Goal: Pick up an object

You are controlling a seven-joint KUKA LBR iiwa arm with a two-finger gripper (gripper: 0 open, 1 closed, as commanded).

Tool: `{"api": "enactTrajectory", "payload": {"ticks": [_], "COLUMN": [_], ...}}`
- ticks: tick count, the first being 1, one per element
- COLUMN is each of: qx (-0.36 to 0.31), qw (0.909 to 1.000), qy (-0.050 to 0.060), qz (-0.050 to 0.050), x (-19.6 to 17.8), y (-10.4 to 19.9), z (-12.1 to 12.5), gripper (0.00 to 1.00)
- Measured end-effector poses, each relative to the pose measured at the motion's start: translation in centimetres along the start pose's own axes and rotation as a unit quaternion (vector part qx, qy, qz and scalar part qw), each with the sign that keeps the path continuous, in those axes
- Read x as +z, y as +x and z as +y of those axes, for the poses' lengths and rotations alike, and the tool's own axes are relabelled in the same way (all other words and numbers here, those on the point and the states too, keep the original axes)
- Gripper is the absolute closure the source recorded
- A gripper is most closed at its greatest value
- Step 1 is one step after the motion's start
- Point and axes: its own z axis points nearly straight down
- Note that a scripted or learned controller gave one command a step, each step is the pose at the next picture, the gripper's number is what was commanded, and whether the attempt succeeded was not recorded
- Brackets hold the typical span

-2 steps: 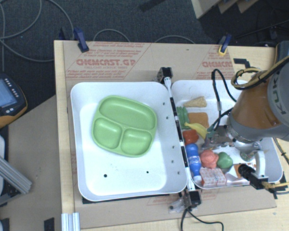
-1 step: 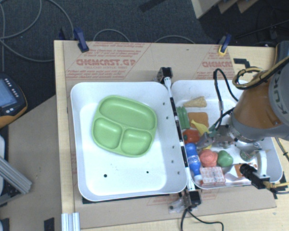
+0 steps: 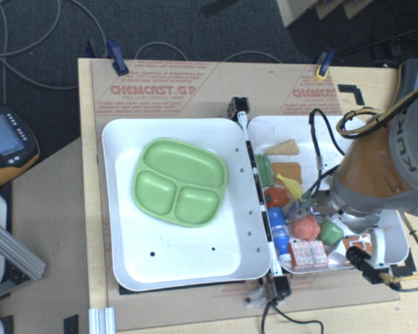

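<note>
A heap of small objects is seen in the right bin [image 3: 397, 245], in the lower right of the frame, crowded against its left wall. A red rounded item [image 3: 306, 227] lies near the centre of the heap, with a green rounded one [image 3: 331, 232] touching it on the right and a patterned red-and-white box [image 3: 308, 255] just below. A blue bottle-like piece [image 3: 278, 229] runs along the bin's left wall, and above it a darker red item [image 3: 276, 196], a yellow curved piece [image 3: 288, 184], an orange block [image 3: 286, 170], a green stick [image 3: 265, 169] and a tan wedge [image 3: 283, 148] are stacked toward the top of the bin. Several of these overlap, so their full outlines cannot be made out.

The arm [image 3: 376, 169] comes in from the right and covers much of the right bin. The end effector [image 3: 319, 204] is placed low over the heap, just above the red and green items, but it is hidden beneath the wrist (whether it is spread or closed, or has hold of anything, cannot be told).

In the left bin [image 3: 125, 256], at the middle of the frame, a green divided plate [image 3: 180, 181] is set. Both bins rest on the counter [image 3: 160, 89], whose printed cardboard top is clipped at its upper edge by a blue clamp [image 3: 115, 56].
</note>
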Motion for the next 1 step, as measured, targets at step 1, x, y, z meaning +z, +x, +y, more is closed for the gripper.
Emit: {"api": "enactTrajectory", "payload": {"ticks": [1], "qx": [-0.003], "qw": [1.0], "qy": [0.001], "qz": [0.004], "x": [-0.91], "y": [0.49], "z": [0.1], "gripper": [1.0]}}
